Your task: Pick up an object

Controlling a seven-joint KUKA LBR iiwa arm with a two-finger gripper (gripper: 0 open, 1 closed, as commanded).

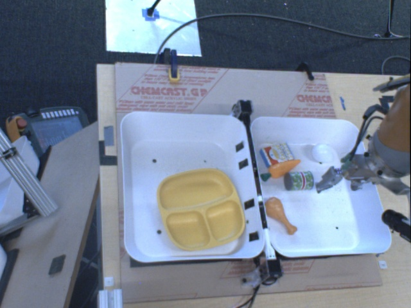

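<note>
I'm seeing my pincer (329, 179) hovering in the right bin (369, 236), fingers parted and holding nothing, small can (298, 180) lying just beside it at nine o'clock, chicken drumstick (281, 214) sitting at seven o'clock, yellow divided tray (200, 208) resting in the left bin (141, 172).

can (298, 180): small, green label, on its side, mid right bin
carrot (283, 168): orange, touching can's upper left
packet (277, 153): red-white, flat, behind carrot
drumstick (280, 214): tan, near divider
white ball (320, 152): far side
</note>
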